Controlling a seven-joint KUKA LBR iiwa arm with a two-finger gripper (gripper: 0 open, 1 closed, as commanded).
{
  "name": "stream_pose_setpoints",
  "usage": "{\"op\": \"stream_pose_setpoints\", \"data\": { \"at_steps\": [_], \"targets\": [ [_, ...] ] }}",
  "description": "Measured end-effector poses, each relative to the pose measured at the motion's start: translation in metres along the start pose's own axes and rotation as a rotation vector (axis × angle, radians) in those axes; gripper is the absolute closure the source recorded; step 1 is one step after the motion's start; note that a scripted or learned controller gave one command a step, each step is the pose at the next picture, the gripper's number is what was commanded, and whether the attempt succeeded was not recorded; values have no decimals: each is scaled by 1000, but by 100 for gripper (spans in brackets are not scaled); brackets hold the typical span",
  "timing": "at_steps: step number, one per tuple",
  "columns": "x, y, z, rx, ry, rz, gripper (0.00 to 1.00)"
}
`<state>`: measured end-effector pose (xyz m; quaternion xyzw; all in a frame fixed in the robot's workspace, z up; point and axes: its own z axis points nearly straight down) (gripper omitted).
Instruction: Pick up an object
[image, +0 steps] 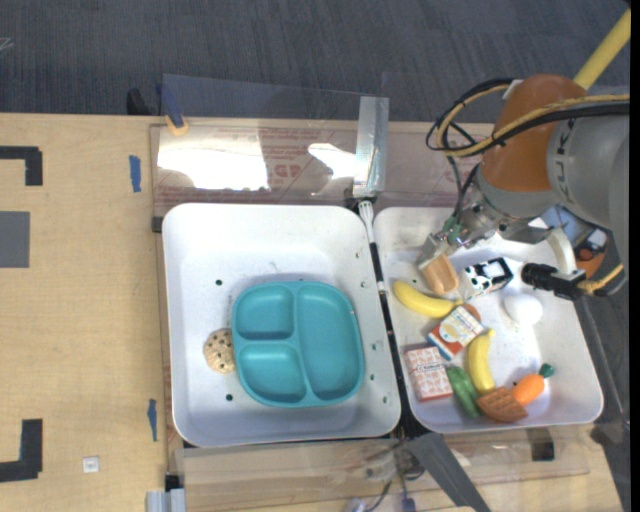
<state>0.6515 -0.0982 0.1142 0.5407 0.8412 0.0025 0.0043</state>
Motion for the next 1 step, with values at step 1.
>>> {"op": "stream_pose_setpoints", "data": {
  "at_steps": [1],
  "targets": [
    [91, 21, -75, -1, 3, 148, 100]
  ]
}}
